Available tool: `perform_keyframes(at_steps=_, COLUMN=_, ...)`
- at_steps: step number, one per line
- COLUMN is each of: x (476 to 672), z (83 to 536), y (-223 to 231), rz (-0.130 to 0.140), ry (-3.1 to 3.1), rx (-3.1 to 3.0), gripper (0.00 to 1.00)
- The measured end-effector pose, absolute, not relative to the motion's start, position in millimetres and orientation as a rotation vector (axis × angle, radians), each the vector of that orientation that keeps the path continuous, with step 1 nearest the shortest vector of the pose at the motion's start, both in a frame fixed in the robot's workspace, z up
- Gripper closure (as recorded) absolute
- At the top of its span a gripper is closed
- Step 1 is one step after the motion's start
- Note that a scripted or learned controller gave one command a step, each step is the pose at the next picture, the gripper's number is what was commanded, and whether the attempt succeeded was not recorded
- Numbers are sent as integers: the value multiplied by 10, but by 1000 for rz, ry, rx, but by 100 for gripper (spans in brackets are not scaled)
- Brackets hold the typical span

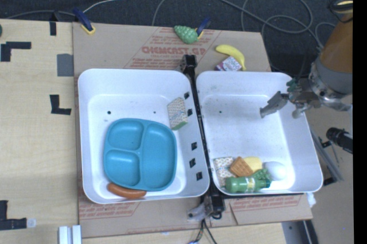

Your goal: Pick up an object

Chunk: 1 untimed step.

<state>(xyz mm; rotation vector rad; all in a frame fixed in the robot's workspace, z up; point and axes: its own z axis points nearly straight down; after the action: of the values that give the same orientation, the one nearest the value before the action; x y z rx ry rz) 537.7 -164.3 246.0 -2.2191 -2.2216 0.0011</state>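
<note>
Camera view, looking down at a slant on both bins: the grey two-finger gripper (284, 104) of the arm hangs over the upper right part of the shallow white right-hand bin (246, 122), its dark fingers spread apart with nothing between them. Taking that bin as the landmark, the nearest candidates for picking lie huddled in its lower corner, well apart from the gripper: a green plastic bottle (246, 184) lying on its side against the lower wall, an orange waffle-like toy cracker (241, 167) just above it, a small speckled square pad (222, 165) at its left, and a white rounded object (276, 170) at its right. Left of the landmark bin stands the second white bin (94, 93), holding a blue three-compartment plate (139, 152), an orange toy sausage (126, 192) below the plate, and a pale sponge block (178, 113) against the shared wall. Beyond the landmark bin's upper edge, on the cardboard, lie a yellow toy banana (232, 54) and a green knobbly toy (186, 33). Judged from this arrangement, no object has yet been lifted; approach, descent, closure and lift all remain.
</note>
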Motion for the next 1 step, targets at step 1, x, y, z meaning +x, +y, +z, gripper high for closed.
perform_keyframes(at_steps=1, x=6275, z=2275, y=-2237, rz=3, ry=-2222, rx=-2219, gripper=0)
